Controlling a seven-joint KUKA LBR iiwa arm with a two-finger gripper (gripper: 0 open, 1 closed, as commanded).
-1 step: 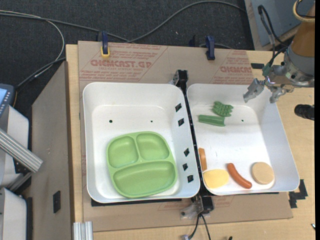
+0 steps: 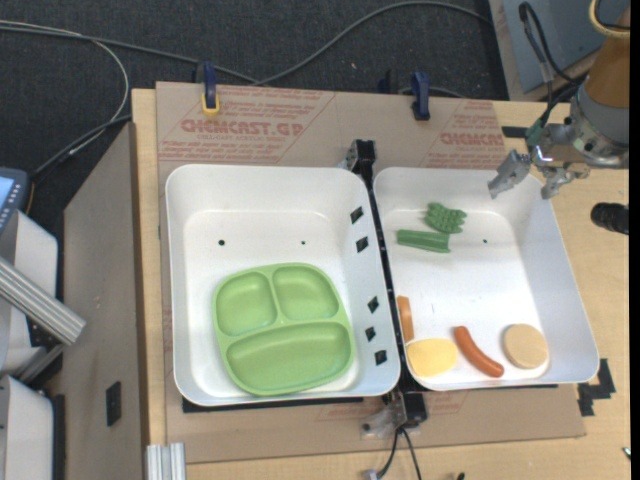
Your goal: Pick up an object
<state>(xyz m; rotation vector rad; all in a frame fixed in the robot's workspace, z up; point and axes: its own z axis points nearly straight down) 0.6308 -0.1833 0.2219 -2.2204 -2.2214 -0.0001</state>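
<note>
1. The pincer [image 2: 530, 175] hangs at the upper right of the frame, over the far rim of the right bin [image 2: 545, 230], its fingers spread and holding nothing.
2. Candidates lie lower in that bin: a green vegetable [image 2: 433, 227] nearest, then a sausage [image 2: 478, 351], a yellow piece [image 2: 432, 357] and a tan disc [image 2: 525, 347].
3. The green tray [image 2: 285, 328] fills the left bin [image 2: 190, 218], probably too flat to grip.

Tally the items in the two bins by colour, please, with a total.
Green: 3, the divided plate, the leafy piece, the long pod
Orange-red: 2, the sausage, the small stick
Yellow: 1, the yellow piece
Tan: 1, the round disc
Total: 7
</note>
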